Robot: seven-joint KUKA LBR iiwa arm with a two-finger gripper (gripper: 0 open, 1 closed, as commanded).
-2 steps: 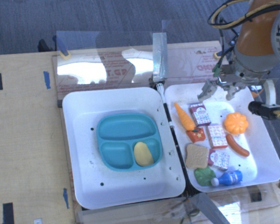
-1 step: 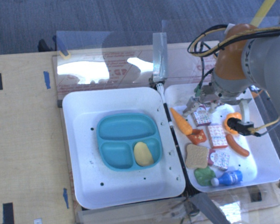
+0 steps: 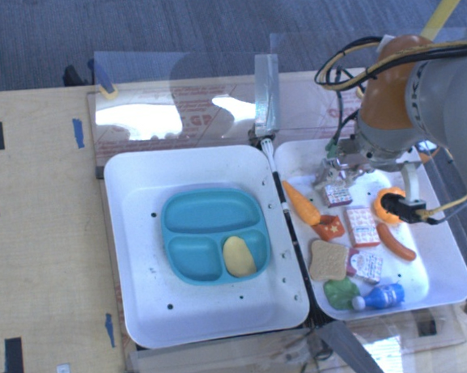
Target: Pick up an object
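Gripper hovers just right of the carrot, above a small packet. Jaw state cannot be told.

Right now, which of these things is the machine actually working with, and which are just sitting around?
Part of the job:
- grey arm's tool, over the right white bin
- pickable items there: orange carrot, tan bread slice, red sausage, blue bottle

Just lying about:
- left white bin
- teal divided plastic tray
- yellow potato-like lump in its lower right compartment
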